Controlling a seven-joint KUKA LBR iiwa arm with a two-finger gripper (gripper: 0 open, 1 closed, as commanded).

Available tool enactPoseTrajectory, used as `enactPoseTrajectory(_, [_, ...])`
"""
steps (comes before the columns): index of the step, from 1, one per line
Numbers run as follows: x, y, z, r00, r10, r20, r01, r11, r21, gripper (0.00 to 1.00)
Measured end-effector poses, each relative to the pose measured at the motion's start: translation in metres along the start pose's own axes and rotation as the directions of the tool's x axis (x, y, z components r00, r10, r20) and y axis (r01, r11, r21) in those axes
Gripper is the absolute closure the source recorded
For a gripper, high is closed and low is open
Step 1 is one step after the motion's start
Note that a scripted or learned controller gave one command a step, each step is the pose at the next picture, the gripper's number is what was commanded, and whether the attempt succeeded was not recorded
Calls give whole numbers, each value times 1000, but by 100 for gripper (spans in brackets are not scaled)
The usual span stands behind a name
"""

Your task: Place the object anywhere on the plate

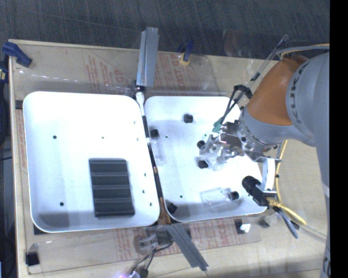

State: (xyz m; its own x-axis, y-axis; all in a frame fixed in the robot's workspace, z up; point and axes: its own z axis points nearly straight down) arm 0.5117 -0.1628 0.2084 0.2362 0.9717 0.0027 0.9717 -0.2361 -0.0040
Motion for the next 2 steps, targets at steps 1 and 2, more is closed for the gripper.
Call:
enactPoseTrajectory(1, [85,29,-10,1000,-8,0,8,1000,0,100])
enactPoseTrajectory(2, [179,48,8,999,47,3,-47,999,1,100])
